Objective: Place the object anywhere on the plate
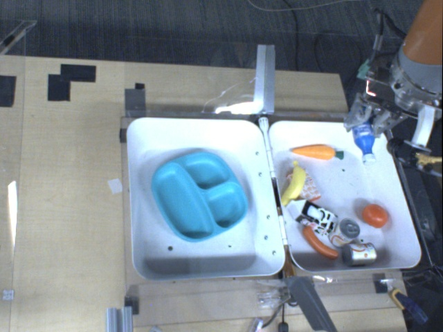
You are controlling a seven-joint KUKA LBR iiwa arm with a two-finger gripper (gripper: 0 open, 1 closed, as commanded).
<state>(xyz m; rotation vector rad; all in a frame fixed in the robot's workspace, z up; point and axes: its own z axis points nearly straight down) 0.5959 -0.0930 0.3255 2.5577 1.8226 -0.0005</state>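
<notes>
The bench (62,206) is the largest thing, a flat pale wood-coloured surface, and on it stand two shallow white bins side by side, both smooth plastic with rounded corners. In the left bin (142,254) lies the plate (199,195), a glossy blue plastic tray with soft rounded edges and three sunken compartments; it sits turned at an angle, and a band of bare white floor goes all around it, widest at the near side. The right bin (408,244) holds small things mostly in its near half. The arm (423,30) comes in from the right, orange above and grey metal below, and the gripper (365,142) hangs over the far right corner of this bin with a small blue object (365,144) held between its fingers, above the bin floor. A carrot (315,153), orange and pointed with a green end, lies near the far wall. A curved yellow banana (296,183) lies beside the wall between the bins. Nearer are a red sausage shape (319,243), a black and white toy (318,217), a round orange ball (375,215) and a shiny metal can (360,254) on its side. The middle of this bin's floor is open.
</notes>
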